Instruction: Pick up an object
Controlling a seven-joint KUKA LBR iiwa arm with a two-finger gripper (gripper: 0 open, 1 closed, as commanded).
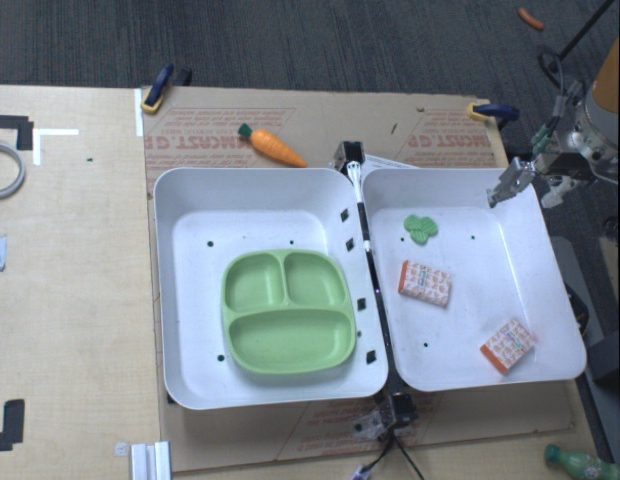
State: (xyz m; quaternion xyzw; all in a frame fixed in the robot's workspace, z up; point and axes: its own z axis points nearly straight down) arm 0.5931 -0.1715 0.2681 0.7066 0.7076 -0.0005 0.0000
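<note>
Cardboard-coloured packets lay in the right bin: one at lower right, another mid-frame, a green piece beyond. Farther, at upper right, the claw hovered empty, spread unclear; approach step, needing descent onto a packet.

The arm was seen at the right edge of the camera view, cut off by the frame, its wrist reaching inward toward the left. The gripper was held at the upper right, pointed downward and leftward, with its two fingers spread apart and nothing between them.
</note>
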